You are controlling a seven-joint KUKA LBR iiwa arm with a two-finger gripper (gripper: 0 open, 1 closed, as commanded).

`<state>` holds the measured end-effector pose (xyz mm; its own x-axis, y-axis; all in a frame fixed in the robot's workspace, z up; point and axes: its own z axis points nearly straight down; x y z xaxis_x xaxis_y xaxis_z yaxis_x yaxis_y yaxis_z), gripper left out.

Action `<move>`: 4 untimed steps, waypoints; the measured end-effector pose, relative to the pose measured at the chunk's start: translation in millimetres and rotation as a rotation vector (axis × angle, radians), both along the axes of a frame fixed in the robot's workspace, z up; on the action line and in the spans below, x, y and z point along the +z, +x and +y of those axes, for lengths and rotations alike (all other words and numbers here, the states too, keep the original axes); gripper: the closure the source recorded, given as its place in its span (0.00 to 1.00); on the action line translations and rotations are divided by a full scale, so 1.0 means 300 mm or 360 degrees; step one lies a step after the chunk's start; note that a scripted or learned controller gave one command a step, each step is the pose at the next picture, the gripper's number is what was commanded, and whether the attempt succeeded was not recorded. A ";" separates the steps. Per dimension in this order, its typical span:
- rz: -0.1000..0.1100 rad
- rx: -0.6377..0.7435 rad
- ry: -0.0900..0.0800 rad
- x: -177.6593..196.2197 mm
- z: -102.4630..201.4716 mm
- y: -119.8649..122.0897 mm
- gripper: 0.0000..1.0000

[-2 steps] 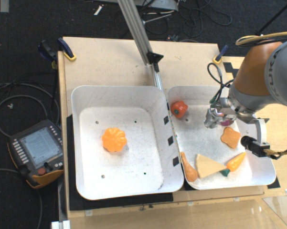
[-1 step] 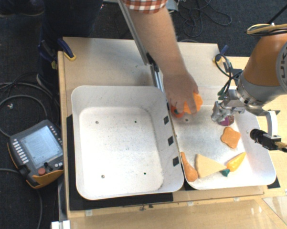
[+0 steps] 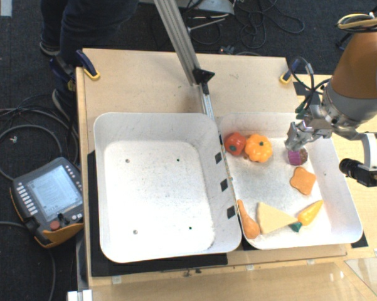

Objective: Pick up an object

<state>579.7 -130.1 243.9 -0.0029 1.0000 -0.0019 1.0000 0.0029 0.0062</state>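
Observation:
The right bin (image 3: 339, 231) holds several toy foods. A red tomato (image 3: 235, 143) and an orange pumpkin (image 3: 258, 148) lie side by side at its far left. A small purple piece (image 3: 297, 157) sits near the far right, and my gripper (image 3: 296, 142) hangs directly over it, its tip just above or touching it. Nearer the front lie an orange flat piece (image 3: 303, 180), a yellow-orange pepper (image 3: 309, 212), a pale yellow cheese wedge (image 3: 274, 218) and an orange carrot (image 3: 248, 221).
The left bin (image 3: 106, 127) stands beside the right one, sharing a middle rim. A metal pole (image 3: 179, 33) slants in from the top over the bench. A teach pendant (image 3: 49, 196) lies on the floor at the left.

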 end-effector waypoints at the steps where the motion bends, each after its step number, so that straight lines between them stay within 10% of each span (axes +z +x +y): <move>1: 0.0010 0.0008 0.0006 0.015 0.168 -0.025 1.00; 4: 0.0008 0.0009 0.0006 -0.011 0.661 0.000 1.00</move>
